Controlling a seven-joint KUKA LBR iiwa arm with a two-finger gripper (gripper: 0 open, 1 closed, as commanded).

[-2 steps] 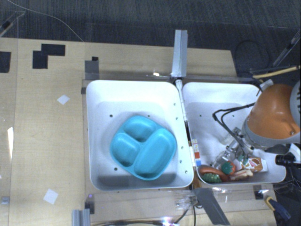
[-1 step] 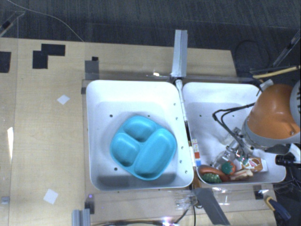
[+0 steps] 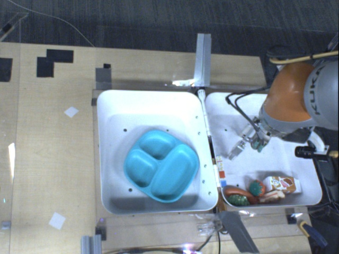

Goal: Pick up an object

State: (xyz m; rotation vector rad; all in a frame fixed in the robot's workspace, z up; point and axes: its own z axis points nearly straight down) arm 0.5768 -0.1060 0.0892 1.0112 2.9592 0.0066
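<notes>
My gripper (image 3: 237, 150) hangs over the middle of the right bin (image 3: 228, 115), pointing down and to the left above bare white floor. Along that bin's front wall lie a few small items. A green rounded piece (image 3: 237, 199) rests beside a red one (image 3: 232, 190). To their right are a small round green and orange item (image 3: 257, 188) and a white and brown carton (image 3: 282, 184) on its side. All of them lie below and to the right of the gripper, apart from it. Nothing shows at the gripper's tip.
The left bin (image 3: 114, 110) holds a large blue divided plate (image 3: 161, 164). A thin wall (image 3: 207, 142) separates the two bins. The grey and orange arm (image 3: 288, 97) covers the right bin's far right part, with black cables looping near it.
</notes>
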